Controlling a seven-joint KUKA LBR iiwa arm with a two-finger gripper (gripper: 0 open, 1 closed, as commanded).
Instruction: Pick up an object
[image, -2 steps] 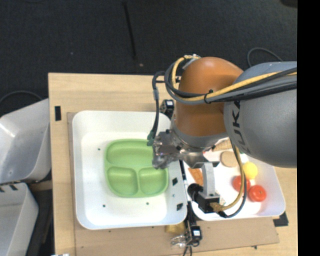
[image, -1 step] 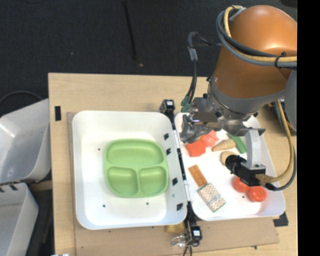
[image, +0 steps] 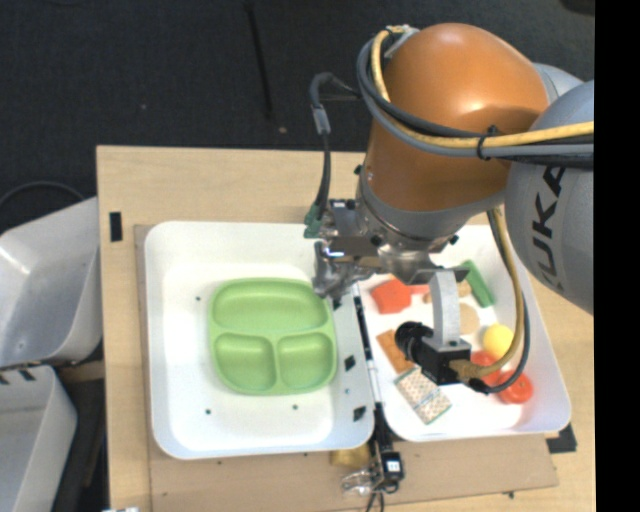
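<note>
The pincer (image: 336, 272) hangs over the rim between the bins; whether it is wide or narrow I cannot tell. Just right, in the right bin (image: 490, 412), lies an orange block (image: 392, 295). It is probably light and stiff, best gripped across its flat sides.

1. You are looking down on a pale wooden bench (image: 210, 185); its bare top shows along the far and left edges.
2. Two shallow white bins sit directly on it, edge to edge: the left bin (image: 175, 270) and the right bin (image: 548, 395).
3. A small black tab (image: 115, 226) sits on the bench just beside the left bin's far-left corner.
</note>
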